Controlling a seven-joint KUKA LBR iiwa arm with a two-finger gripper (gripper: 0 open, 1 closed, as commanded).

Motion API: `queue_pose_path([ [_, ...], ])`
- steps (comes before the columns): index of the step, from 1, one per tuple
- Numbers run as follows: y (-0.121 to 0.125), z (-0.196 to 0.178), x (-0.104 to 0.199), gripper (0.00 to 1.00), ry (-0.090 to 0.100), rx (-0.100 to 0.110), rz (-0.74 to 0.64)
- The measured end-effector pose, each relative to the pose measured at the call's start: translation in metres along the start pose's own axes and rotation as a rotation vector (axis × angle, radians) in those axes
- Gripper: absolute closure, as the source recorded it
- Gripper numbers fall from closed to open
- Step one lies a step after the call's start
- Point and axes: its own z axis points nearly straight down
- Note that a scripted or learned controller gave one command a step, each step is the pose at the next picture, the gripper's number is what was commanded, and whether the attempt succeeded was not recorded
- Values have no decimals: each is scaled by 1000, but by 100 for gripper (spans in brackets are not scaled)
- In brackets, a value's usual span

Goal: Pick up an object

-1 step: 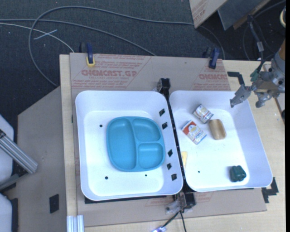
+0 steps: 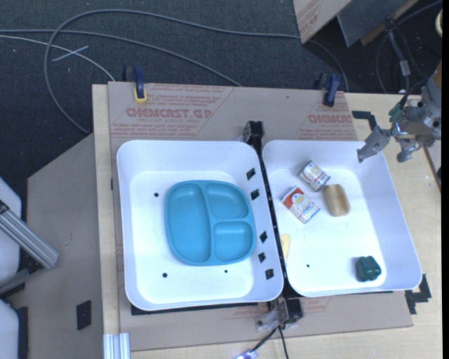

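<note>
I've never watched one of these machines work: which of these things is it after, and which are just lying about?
Could be picked up: small can, red-and-white packet, tan bread-like piece, dark green block, all in the right bin; gripper sits at its far right corner.

Lying about: blue divided plate, left bin, clamps, cables.

A dark carpeted floor lies behind the light wooden tabletop, with thin pale cables looping across it. A brown sheet of board (red lettering printed on it) is held by two blue clamps. A cardboard box sits at the top.
</note>
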Motion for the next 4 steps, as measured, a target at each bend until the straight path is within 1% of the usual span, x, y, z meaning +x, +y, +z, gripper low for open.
queue_pose_path([
  [1,4,45,6,0,2,5,-1],
  [2,7,104,-1,0,1,6,1],
  [3,6,145,1,0,1,3,0],
  [4,7,132,1,100,0,-2,0],
])
